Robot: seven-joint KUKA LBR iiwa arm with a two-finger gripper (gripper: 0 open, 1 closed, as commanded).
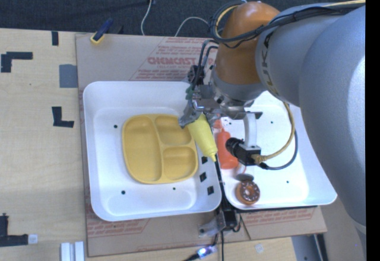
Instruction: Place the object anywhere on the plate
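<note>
Gripper [195, 116] fingers clamp top of yellow corn cob [204, 137]; cob long, tapered, tilted, lower end hanging at right edge of yellow sectioned plate [155, 150] in left bin [101, 135].

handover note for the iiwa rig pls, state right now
Gripper: above the seam between the bins, at the plate's right edge; a yellow banana-like object slants down from it, looks gripped.
Yellow divided plate: in the left bin, nothing on it.
Right bin: orange object, donut.
Done: object apparently lifted.
Left: carry it left over the plate, release.
</note>
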